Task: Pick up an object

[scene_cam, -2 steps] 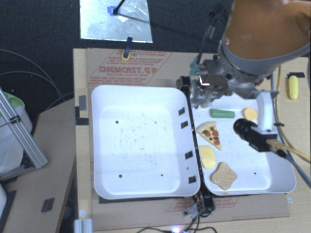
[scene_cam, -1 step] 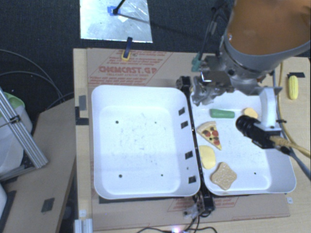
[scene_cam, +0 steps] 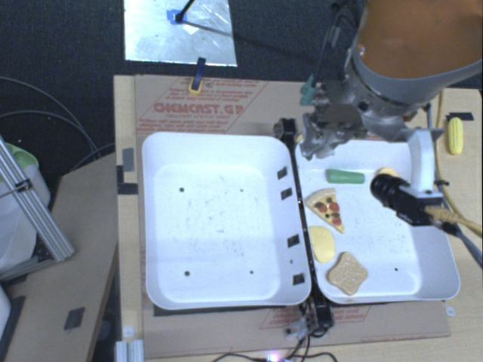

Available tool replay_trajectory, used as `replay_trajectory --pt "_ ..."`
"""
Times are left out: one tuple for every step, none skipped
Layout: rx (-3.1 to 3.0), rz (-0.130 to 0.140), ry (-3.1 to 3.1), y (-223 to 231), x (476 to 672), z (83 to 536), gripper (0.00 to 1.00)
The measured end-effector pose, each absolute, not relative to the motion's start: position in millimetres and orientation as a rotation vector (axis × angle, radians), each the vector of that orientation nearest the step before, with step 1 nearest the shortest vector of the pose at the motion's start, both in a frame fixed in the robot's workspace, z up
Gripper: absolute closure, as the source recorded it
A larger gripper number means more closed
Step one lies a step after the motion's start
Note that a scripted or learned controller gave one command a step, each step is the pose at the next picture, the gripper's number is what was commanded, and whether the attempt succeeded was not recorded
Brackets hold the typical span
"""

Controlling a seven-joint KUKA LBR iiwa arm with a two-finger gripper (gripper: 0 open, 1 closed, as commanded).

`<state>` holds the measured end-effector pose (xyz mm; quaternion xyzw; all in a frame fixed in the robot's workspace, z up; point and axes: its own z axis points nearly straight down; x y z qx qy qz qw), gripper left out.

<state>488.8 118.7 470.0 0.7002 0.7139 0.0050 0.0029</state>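
The right bin [scene_cam: 434,274] holds several small items. A green pod-shaped piece [scene_cam: 346,176] lies near its back. A pizza slice [scene_cam: 327,208] sits by the left wall, with a pale yellow disc [scene_cam: 322,243] just in front of it. A tan bread-like piece [scene_cam: 348,273] is at the front. My gripper [scene_cam: 318,140] hangs over the back left corner of this bin, up and to the left of the green piece. Nothing is visibly held in it. The grey arm with its orange band [scene_cam: 411,29] covers the bin's back right.
The left bin [scene_cam: 155,202] sits beside the right one, and a row of black clips [scene_cam: 290,217] runs along their shared wall. A black cylinder on a white bracket [scene_cam: 400,194] reaches over the right bin. A yellow corn-like item [scene_cam: 454,136] lies outside at the right. A foil sheet [scene_cam: 179,19] is at the back.
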Motion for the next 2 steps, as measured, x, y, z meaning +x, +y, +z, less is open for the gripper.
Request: replay_trajectory --pt "2.189 0.02 2.243 119 489.5 481 1.0" --pt "2.217 -0.005 2.229 155 486.2 387 1.0"
